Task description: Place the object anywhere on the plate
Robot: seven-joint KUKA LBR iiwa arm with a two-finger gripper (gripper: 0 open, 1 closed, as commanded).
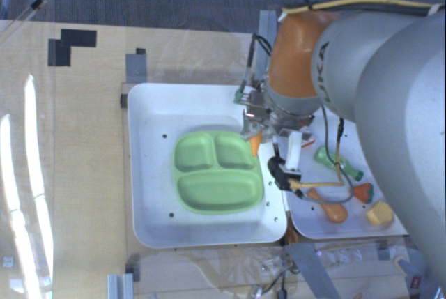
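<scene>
A light green divided plate (216, 192) lies in the left white bin (150, 151). My gripper (254, 139) hangs over the plate's upper right corner, at the bin's right side. A small orange object (255, 146) pokes out from between its fingers, just above the plate's right rim. The gripper is shut on it. The grey arm with its orange band covers most of the right bin's upper part.
The right bin (348, 229) holds a green item (327, 157), an orange pear-shaped item (333, 211), a red item (363, 192) and a yellow block (380, 214). The wooden bench spreads out to the left of the bins.
</scene>
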